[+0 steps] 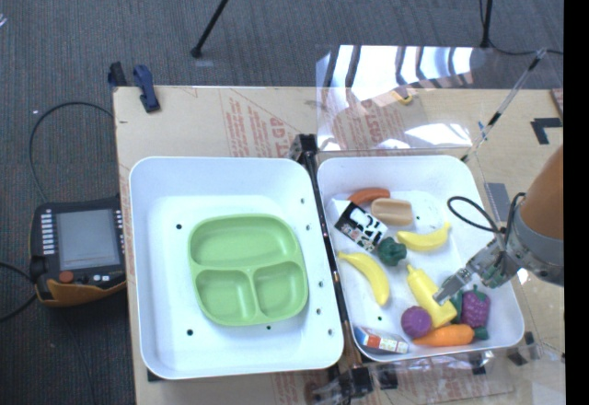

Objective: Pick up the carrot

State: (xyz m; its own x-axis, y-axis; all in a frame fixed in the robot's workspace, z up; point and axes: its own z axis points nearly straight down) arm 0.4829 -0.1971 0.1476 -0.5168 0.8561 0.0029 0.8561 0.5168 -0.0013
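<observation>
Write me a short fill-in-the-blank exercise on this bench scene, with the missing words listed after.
1. The green divided plate lies in the ___ bin.
2. The carrot lies beside a ___ bunch of grapes.
3. The plate has ___ compartments.
4. The gripper hangs over the ___ bin.

Missing words: left; purple; three; right

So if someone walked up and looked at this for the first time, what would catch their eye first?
Probably the green divided plate, alone in the left bin. Next, the bright heap of toy food in the right bin: two bananas, a yellow bottle, purple grapes and the orange carrot near its front edge. The arm's end effector hangs over that heap, just above the carrot.
</observation>
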